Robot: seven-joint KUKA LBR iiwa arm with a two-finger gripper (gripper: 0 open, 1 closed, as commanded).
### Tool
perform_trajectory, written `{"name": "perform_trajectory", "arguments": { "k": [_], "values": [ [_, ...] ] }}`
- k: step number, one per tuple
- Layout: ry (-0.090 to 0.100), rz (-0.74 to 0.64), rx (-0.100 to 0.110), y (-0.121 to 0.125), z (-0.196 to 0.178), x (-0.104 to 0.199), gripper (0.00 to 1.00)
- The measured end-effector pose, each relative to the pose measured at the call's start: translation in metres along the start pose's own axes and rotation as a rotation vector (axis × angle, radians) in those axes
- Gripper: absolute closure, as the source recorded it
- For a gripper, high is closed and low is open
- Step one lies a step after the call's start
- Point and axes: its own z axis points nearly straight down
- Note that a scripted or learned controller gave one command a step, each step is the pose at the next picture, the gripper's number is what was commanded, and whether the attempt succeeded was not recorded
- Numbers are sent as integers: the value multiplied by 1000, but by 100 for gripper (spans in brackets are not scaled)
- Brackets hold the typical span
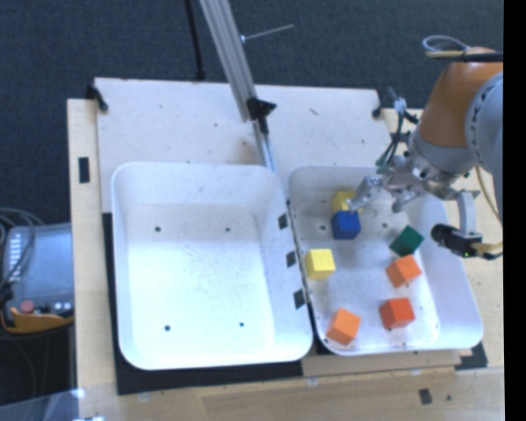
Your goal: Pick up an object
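The right bin (438,336) holds several small blocks. A blue cube (345,224) lies near its back, with a yellow block (340,201) just behind and touching it. Further forward are a yellow cube (320,262), a dark green cube (407,240), an orange cube (403,270), a red-orange cube (396,312) and an orange cube (344,325). My gripper (382,198) hangs over the back of this bin, open, with nothing between its fingers. Its left finger (363,196) is close beside the yellow block.
The left bin (131,235) stands beside the right one. A slanted metal camera pole (232,55) rises from behind the bins. A black cable end (456,237) from the arm hangs over the right bin's right rim.
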Motion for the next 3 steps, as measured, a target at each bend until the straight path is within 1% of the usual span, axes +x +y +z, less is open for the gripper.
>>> {"name": "perform_trajectory", "arguments": {
  "k": [1,2,3],
  "values": [
    [-2,5,-16,9,32,-8,0],
    [-4,3,-21,11,35,-9,0],
    [-5,2,-27,13,23,-10,100]
  ]
}}
